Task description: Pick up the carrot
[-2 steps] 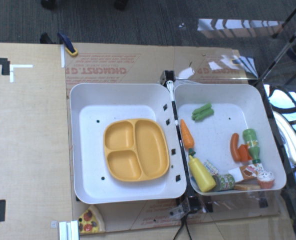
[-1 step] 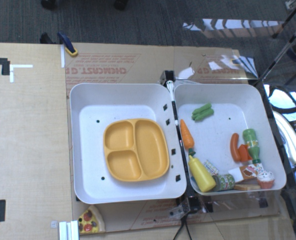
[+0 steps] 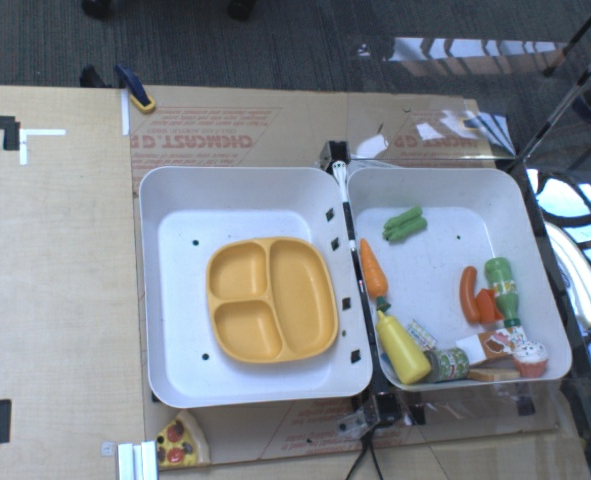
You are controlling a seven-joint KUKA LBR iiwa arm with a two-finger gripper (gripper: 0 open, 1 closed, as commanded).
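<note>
An orange carrot (image 3: 373, 268) with a green top lies in the right bin (image 3: 505, 203), against its left wall, pointing away from the camera. Just below it rests a yellow mustard bottle (image 3: 402, 348).
The left bin (image 3: 165, 268) holds a yellow divided plate (image 3: 272, 299). In the right bin lie green pea pods (image 3: 405, 224), a red sausage (image 3: 468, 293), a green bottle (image 3: 501, 286) and several small toys (image 3: 495, 353) along the front wall. A pizza slice toy (image 3: 178, 443) lies outside, at front left.
</note>
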